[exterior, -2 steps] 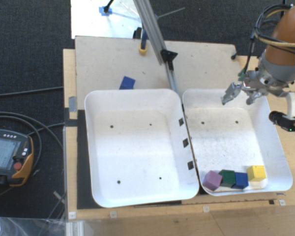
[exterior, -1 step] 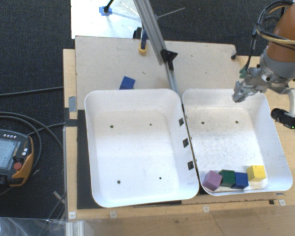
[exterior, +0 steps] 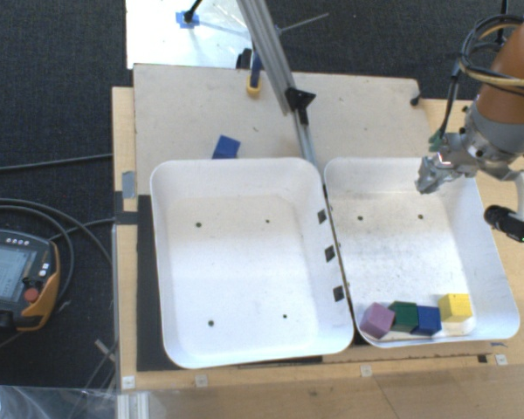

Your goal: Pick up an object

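The hand (exterior: 430,180) hangs over the right bin's (exterior: 489,260) far edge; its grip state cannot be told.

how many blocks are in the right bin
4, in a row along the near edge of the right bin: purple block, green block, blue block, yellow block. More may be hidden behind them.

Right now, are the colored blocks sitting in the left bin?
No, the purple block, green block, blue block and yellow block all sit along the near edge of the right bin.
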Robot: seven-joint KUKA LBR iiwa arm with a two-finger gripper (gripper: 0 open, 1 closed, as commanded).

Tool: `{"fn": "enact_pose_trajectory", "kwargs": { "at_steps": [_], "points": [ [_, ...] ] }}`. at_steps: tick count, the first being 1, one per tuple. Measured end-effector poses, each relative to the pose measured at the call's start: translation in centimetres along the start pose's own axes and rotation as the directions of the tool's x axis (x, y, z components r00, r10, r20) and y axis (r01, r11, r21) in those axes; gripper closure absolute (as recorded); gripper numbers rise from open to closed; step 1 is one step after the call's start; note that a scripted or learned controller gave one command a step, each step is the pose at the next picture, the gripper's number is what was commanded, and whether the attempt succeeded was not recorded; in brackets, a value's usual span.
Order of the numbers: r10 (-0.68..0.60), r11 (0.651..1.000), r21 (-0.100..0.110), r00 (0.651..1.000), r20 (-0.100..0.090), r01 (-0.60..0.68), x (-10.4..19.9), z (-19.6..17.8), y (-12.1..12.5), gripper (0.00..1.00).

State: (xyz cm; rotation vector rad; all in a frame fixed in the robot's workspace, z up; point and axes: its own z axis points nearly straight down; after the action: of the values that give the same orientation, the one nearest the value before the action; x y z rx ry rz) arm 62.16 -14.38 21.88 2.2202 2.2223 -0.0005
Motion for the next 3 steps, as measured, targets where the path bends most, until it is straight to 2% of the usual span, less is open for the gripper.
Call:
{"fn": "enact_pose_trajectory", "kwargs": {
  "at_steps": [1, 2, 3],
  "points": [
    [-0.009, 1.0, -0.005, 1.0, -0.003, 0.009, 5.9, -6.0, -5.4, 1.0],
    [-0.006, 1.0, -0.005, 1.0, 0.0, 0.006, 6.2, -5.9, -3.8, 1.0],
    [-0.008, 1.0, -0.007, 1.0, 0.0, 0.008, 6.2, -7.0, -3.7, 1.0]
  ]
}}
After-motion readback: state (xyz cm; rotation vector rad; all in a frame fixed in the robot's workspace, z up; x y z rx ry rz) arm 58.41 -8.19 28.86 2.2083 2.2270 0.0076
